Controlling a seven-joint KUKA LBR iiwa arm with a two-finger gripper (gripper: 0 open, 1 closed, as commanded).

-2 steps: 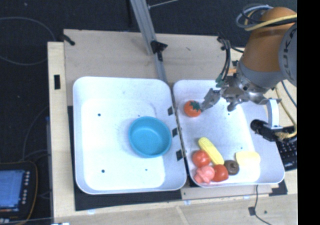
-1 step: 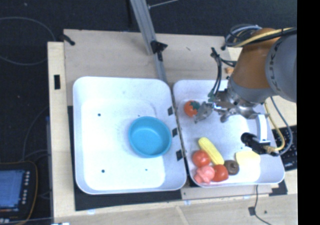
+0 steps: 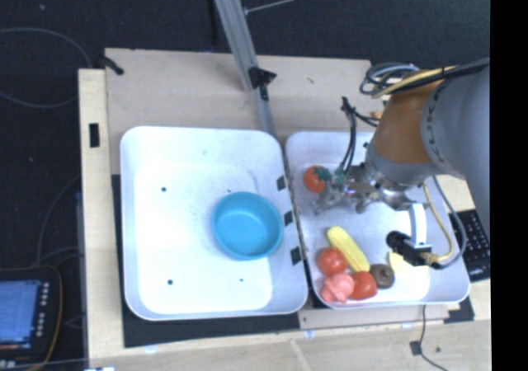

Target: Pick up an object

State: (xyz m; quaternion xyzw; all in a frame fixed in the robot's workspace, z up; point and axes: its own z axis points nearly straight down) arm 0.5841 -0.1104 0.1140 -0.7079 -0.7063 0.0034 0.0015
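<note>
The grey arm with the orange band (image 3: 404, 126) reaches in over the far right corner of the bench (image 3: 190, 89) and hangs above the right-hand shallow white bin (image 3: 313, 147). Its jaws sit low in that bin's far left part, around (image 3: 334, 194); whether they are released or clenched cannot be told, since the tips are small and blurred. A small red-orange round object with a green top (image 3: 313, 179) lies just beside them, near the bin's left wall; contact between the two cannot be judged.

Along the same bin's near edge lies a cluster: a yellow banana-shaped piece (image 3: 348, 248), a red round fruit (image 3: 332, 261) touching it, a pink lumpy piece (image 3: 336, 288), a second red round piece (image 3: 364, 284), a brown ring-shaped piece (image 3: 383, 275) and a pale yellow wedge (image 3: 402, 263).

The left-hand shallow white bin (image 3: 165, 163) holds a round blue plastic bowl (image 3: 247, 225), upright, near its right wall.
</note>
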